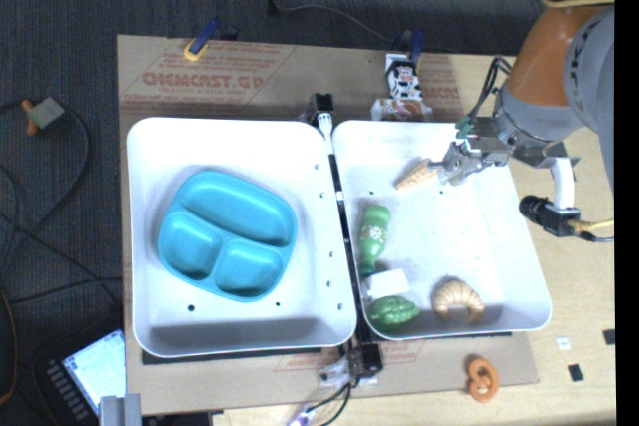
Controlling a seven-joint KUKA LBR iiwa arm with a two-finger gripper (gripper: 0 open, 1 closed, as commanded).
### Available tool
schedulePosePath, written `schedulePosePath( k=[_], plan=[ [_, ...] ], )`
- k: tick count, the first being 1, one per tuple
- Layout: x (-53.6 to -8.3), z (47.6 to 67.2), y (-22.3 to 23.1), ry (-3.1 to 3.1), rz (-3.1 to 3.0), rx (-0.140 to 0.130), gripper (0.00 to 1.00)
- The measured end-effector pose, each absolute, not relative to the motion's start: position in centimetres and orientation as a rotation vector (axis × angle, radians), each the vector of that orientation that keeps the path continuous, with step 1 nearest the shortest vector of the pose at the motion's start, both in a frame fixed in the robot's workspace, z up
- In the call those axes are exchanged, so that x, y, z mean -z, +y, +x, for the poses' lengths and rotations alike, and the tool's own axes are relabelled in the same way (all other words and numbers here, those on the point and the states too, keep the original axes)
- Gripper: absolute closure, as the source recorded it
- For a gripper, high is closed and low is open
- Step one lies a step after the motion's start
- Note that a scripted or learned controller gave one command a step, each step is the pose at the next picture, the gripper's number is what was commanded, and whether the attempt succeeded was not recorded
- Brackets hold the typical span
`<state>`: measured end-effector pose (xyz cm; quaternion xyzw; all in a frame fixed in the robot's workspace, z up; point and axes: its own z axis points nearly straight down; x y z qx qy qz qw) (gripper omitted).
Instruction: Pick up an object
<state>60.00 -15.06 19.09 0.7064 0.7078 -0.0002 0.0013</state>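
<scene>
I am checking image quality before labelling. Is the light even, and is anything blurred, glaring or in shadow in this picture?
Camera view: the light is soft and fairly even; the white right bin looks bright but not washed out; the blue tray casts only faint shadow in the left bin; the gripper and cone-shaped object are slightly soft; small items stay readable.

Divided tray (pixel 228 234) in left bin (pixel 145 214), cone (pixel 415 176), bottle (pixel 373 234), croissant (pixel 457 299) in right bin (pixel 519 264), gripper (pixel 461 160) just right of cone

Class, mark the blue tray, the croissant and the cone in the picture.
blue tray (pixel 228 234), camera view, centre ridge between compartments
croissant (pixel 457 298), camera view, middle of its curved body
cone (pixel 415 177), camera view, mid-length
</scene>
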Motion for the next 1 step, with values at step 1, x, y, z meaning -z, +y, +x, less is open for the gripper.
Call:
schedulePosePath(
  k=[1],
  plan=[
    [-20.01,59.97,-15.12,2.221,2.217,0.005,1.0]
  ],
)
